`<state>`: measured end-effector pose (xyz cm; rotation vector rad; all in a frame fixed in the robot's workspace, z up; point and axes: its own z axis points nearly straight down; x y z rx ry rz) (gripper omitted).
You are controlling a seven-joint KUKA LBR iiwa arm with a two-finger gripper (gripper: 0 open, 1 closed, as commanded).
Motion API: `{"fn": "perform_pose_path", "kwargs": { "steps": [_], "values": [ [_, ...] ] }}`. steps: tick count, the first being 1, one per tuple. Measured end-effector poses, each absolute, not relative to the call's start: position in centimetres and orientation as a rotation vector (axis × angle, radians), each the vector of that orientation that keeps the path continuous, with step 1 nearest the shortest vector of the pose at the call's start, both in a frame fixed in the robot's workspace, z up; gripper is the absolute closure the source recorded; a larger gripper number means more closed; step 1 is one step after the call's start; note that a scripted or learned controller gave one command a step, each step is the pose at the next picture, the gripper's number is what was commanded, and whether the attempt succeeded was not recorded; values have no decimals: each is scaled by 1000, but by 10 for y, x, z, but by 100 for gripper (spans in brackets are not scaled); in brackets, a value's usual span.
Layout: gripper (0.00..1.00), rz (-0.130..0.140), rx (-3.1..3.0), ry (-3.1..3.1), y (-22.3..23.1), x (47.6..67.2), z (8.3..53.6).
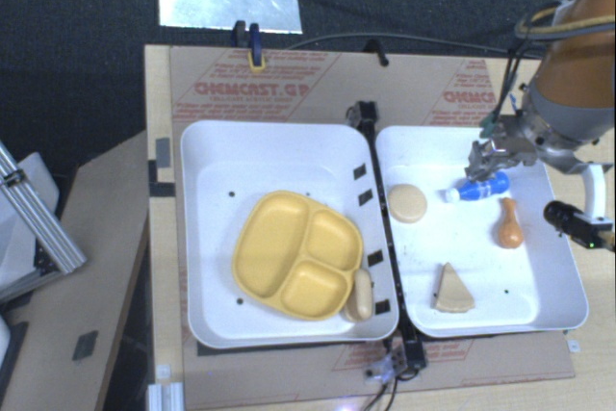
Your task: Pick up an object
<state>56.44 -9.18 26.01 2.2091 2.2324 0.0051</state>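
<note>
Nearest, a wedge (452,291) is lying untouched, while farther back in the right bin (558,303) the gripper (489,159) (jaw state I cannot tell) is hovering at the bottle (478,190), probably light, stiff, slippery; grip mid-body.

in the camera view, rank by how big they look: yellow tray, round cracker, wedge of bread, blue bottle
1. yellow tray, by far the largest
2. wedge of bread and round cracker, too alike to rank
3. blue bottle, partly hidden by the hand

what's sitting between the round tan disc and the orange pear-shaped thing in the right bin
In the camera view, the blue bottle lies on its side between the round disc and the orange pear-shaped piece, slightly farther back, with the gripper right above it.
</note>
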Motion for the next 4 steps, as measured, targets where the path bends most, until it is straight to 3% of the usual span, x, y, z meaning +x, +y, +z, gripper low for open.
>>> {"fn": "perform_pose_path", "kwargs": {
  "steps": [3, 4],
  "values": [
    [100, 5, 2210, 2232, 52, 571, 261],
    [100, 1, 2213, 2231, 103, 563, 245]
  ]
}}
